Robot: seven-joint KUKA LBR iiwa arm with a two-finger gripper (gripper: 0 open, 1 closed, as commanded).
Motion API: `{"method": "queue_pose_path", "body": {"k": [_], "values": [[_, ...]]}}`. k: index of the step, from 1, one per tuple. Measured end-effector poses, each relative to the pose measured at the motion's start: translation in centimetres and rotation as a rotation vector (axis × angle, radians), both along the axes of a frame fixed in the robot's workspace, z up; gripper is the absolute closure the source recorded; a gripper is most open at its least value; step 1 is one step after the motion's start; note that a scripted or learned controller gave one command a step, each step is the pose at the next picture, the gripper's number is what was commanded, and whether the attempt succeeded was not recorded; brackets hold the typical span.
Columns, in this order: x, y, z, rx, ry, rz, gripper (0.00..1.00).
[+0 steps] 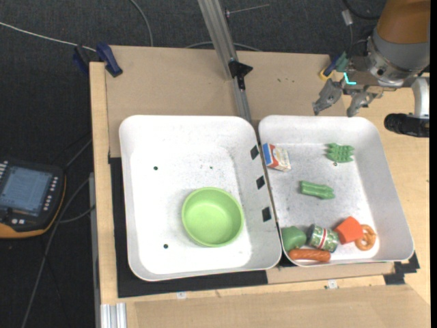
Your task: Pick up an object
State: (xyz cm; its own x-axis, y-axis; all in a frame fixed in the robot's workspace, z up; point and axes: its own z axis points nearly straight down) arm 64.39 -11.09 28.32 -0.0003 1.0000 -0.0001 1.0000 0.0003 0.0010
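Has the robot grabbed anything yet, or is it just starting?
Just starting, it seems. The claw hangs open above the far rim of the right bin, with nothing between its fingers. Nothing looks picked: the toys, like the green block and small carton, lie in that bin. Reaching down, gripping and lifting all remain.

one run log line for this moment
phase: pre-grasp | gripper: open, above right bin's far rim, holding nothing | nearest: green toy | left bin: green bowl
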Motion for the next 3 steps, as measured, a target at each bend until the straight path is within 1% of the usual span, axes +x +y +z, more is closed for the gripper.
{"method": "queue_pose_path", "body": {"k": [1, 2, 3], "values": [[0.0, 0.0, 0.0, 0.0, 0.0, 0.0, 0.0], [-0.4, 0.8, -4.6, 0.001, 0.004, 0.0, 0.0], [0.4, 1.0, -9.5, 0.001, 0.005, 0.0, 0.0]]}}
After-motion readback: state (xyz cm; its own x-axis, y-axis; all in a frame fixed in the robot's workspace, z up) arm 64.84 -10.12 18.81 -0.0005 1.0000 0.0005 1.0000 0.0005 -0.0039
